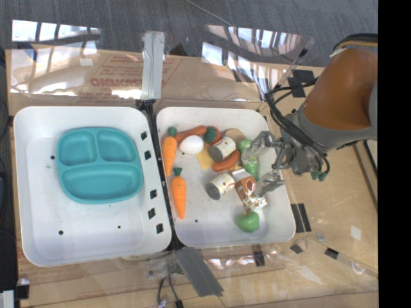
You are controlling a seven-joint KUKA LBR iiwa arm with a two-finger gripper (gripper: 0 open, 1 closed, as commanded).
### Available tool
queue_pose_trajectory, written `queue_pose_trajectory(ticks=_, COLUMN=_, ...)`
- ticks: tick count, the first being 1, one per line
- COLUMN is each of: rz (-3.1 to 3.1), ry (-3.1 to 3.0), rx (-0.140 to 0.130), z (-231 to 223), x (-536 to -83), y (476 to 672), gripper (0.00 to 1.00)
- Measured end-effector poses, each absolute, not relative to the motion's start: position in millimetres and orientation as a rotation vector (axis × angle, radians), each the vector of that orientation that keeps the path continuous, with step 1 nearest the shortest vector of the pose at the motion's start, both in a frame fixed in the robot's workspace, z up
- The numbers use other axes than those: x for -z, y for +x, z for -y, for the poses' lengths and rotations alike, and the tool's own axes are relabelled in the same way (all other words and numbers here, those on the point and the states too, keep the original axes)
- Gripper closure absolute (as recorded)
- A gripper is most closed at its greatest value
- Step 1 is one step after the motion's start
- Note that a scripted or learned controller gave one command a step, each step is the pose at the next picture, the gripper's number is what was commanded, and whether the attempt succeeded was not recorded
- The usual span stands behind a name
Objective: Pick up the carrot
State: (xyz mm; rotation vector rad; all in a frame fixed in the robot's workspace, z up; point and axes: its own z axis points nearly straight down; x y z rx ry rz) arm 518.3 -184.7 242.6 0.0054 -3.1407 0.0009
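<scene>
The lower carrot [178, 197] lies just beside the right bin's left wall [160, 172], which blocks that side. Bare floor opens below and to its right, up to a tin can [220, 185]. Another carrot [169, 154] crowds its top.

This looks like a robot lab, not a home. A big grey and orange arm [340, 92] with wires reaches in over a bench [334, 236] covered in brown card held down with grey tape [152, 63]. Left of the fingers [262, 142] sit two white bins [90, 242] side by side. The near one is full of toy food [221, 162], like plastic carrots and little cans. The far one holds a blue kid's plate [98, 164]. The floor past the bench is grey carpet [96, 5]
</scene>
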Motion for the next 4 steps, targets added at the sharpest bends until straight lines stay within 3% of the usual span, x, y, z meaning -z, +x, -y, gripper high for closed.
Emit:
queue_pose_trajectory(ticks=1, rz=3.053, ry=0.721, rx=0.006, z=197, x=-140, y=486.8, gripper=0.0)
queue_pose_trajectory(ticks=2, rz=3.051, ry=0.742, rx=0.004, z=193, x=-151, y=489.9, gripper=1.0)
queue_pose_trajectory(ticks=3, rz=2.936, ry=1.133, rx=-0.009, z=211, x=-267, y=485.9, gripper=1.0)
queue_pose_trajectory(ticks=4, rz=2.851, ry=1.315, rx=0.007, z=210, x=-201, y=490.6, gripper=1.0)
